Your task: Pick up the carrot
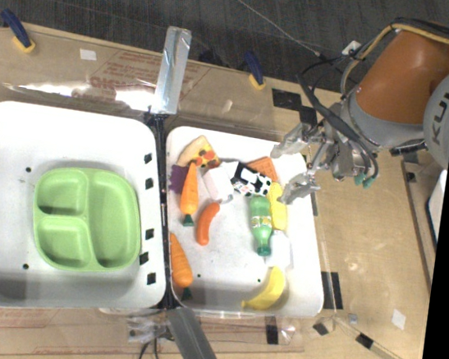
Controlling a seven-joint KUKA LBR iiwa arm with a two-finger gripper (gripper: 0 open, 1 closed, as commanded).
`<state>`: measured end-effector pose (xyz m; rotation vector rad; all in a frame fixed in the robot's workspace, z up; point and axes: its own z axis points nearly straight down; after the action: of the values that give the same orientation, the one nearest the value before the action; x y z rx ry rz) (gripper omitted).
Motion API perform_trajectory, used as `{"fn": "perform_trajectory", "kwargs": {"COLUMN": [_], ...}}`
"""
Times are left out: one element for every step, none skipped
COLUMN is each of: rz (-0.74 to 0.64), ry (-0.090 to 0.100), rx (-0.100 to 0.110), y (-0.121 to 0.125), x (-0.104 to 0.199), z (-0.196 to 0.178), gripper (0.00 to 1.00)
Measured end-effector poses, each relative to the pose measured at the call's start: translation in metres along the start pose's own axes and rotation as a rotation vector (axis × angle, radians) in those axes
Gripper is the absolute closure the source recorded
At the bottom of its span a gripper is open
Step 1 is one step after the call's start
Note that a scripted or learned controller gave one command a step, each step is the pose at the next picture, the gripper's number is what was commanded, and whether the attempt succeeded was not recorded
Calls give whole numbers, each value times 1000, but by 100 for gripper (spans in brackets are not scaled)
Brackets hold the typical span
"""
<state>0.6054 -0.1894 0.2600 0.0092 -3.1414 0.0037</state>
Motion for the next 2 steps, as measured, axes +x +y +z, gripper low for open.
{"fn": "perform_trajectory", "kwargs": {"rz": [69,61], "ry": [-10,-21], "rx": [0,2], "y": [28,30], "x": [3,-1], "z": [141,127], "gripper": [0,100]}}
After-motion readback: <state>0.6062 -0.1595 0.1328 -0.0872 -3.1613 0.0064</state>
